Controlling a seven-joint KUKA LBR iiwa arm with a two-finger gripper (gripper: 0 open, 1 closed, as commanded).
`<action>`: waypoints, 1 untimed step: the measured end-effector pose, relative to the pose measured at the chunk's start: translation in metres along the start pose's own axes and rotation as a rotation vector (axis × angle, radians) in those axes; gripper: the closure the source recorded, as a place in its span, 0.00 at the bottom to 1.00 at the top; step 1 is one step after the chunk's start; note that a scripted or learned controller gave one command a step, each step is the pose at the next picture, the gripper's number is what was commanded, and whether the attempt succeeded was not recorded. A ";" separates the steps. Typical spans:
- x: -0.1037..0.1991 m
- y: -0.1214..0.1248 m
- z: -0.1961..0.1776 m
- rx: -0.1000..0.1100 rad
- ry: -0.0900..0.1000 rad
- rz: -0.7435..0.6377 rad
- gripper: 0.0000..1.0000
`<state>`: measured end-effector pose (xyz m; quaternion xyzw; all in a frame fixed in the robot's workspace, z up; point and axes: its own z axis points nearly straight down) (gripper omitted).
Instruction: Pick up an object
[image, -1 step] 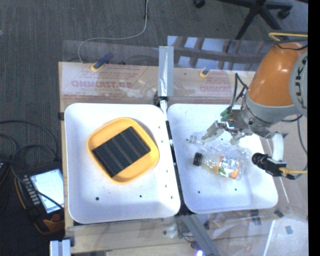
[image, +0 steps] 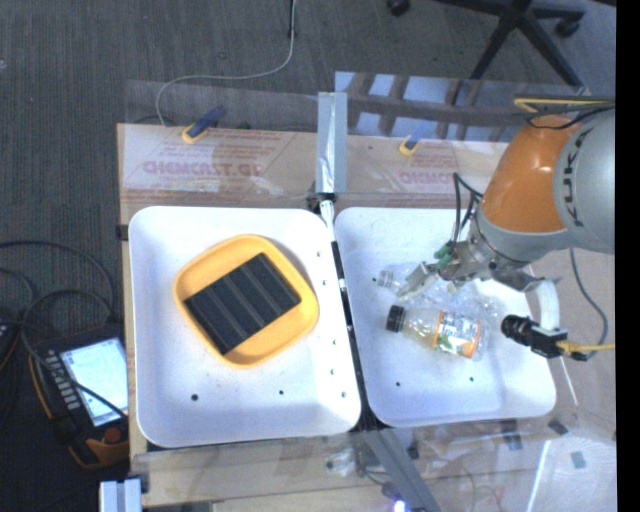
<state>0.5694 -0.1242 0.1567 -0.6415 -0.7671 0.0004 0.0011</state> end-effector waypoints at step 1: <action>-0.027 -0.015 0.063 -0.022 -0.006 -0.113 0.00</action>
